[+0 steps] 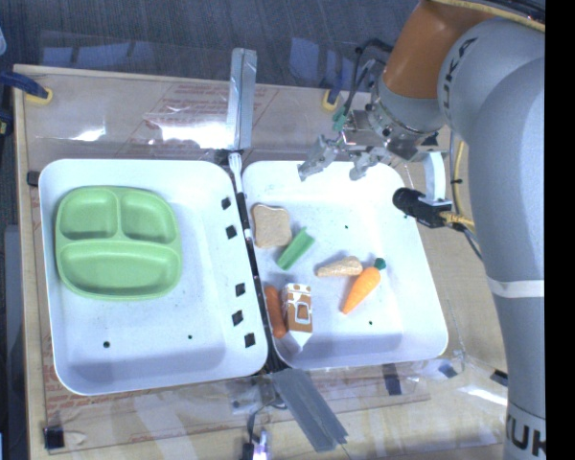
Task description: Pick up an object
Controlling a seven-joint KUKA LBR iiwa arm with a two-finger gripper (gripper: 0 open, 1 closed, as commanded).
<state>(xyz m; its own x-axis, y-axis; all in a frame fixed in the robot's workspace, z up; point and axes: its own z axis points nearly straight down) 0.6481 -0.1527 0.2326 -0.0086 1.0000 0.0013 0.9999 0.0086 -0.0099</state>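
My gripper (337,163) hangs above the far edge of the right bin (412,257), its two fingers spread apart with nothing between them. Below it in that bin lie a slice of bread (271,225), a green block (294,249), a tan pastry piece (338,268), an orange carrot (361,288), a small printed carton (298,308) and a red-orange sausage (275,310). All of these lie nearer the front than the gripper and apart from it.
The left bin (125,343) holds a green divided plate (118,241). A metal divider post (241,99) rises between the bins at the back. The grey arm (498,142) fills the right side. Blue clamps (24,84) sit at the far left.
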